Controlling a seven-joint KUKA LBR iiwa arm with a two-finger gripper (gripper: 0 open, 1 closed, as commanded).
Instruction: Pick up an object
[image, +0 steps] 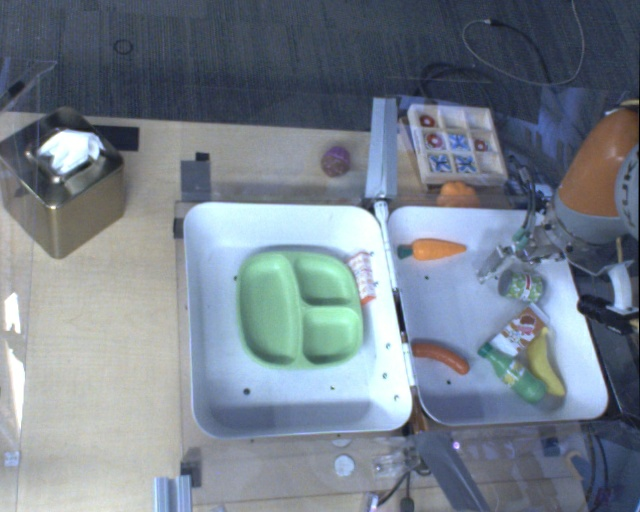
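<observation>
The right bin holds an orange carrot, a red sausage, a green bottle, a yellow banana, a red and white packet and a round green and white object. My gripper hangs over the bin's upper right part, just above the round green object. It is open, with nothing between its thin metal fingers.
The left bin carries a green divided plate with a small red and white packet at its right edge. A game board, an orange item and a purple ball lie behind the bins. A brass box stands far left.
</observation>
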